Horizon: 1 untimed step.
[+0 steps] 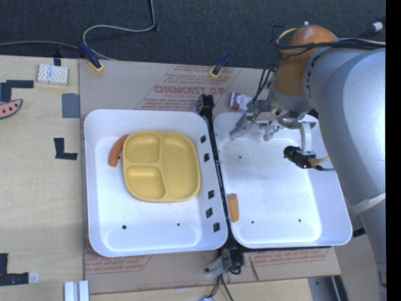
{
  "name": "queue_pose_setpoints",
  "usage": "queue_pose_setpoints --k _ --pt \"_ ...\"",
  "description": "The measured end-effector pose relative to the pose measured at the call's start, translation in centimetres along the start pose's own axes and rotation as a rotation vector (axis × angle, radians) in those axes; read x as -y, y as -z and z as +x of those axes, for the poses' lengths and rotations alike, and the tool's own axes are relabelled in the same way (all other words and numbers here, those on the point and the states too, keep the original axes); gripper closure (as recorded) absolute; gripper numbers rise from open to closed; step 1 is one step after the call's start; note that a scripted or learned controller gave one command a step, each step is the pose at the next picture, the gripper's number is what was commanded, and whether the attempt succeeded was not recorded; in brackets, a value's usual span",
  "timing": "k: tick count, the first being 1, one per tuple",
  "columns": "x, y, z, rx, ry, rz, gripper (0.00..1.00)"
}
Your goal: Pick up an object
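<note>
A small orange piece [233, 207] lies in the right bin [282, 227], against its left wall. An orange sausage-shaped item [115, 150] rests in the left bin [150, 237], touching the left edge of a yellow divided plate [161, 165]. My gripper [254, 130] hangs over the far left part of the right bin, well above and behind the orange piece. Its two fingers are spread open with nothing between them. The grey arm with its orange band [301, 55] covers the bin's far right corner.
A small red and white packet [237, 100] lies on the cardboard just behind the right bin. Two blue and yellow clamps [92, 56] hold the cardboard's back edge. A black divider [212, 162] runs between the bins.
</note>
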State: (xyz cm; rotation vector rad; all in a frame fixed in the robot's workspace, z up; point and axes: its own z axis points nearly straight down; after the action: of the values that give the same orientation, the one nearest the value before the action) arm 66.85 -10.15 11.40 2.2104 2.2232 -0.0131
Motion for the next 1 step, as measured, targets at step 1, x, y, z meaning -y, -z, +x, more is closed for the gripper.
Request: queue_pose_setpoints --k 1 --pt "1.34 -2.87 0.44 -0.008 -0.004 -0.002 0.0"
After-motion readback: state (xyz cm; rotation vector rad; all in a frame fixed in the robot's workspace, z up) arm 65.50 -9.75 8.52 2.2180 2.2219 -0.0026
